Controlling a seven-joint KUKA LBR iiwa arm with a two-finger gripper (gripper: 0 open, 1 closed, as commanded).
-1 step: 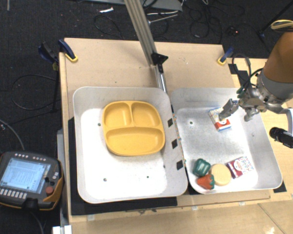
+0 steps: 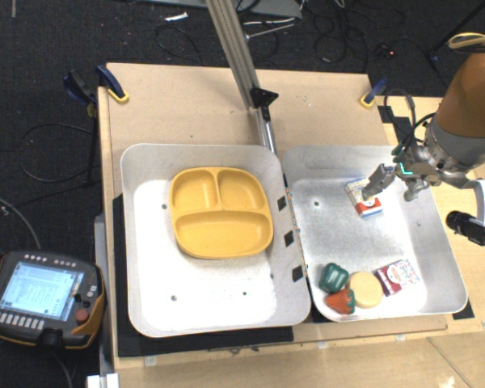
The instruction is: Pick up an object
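In the right bin (image 2: 436,241), a small white carton (image 2: 366,200) with red and blue print lies near the far middle. My gripper (image 2: 394,186) hangs at the end of the grey and orange arm just right of it, open. The left finger (image 2: 378,179) is over the carton's top right corner, and nothing sits between the fingers. At the bin's near edge a green pepper (image 2: 333,276), a red item (image 2: 340,301), a pale yellow round piece (image 2: 367,289) and a red and white packet (image 2: 398,277) lie clustered together.
The left bin (image 2: 145,241) holds a yellow divided plate (image 2: 221,212). A metal pole (image 2: 238,47) slants up from between the bins. A teach pendant (image 2: 40,297) lies off the bench at lower left. Clamps (image 2: 113,83) sit at the bench's far corners.
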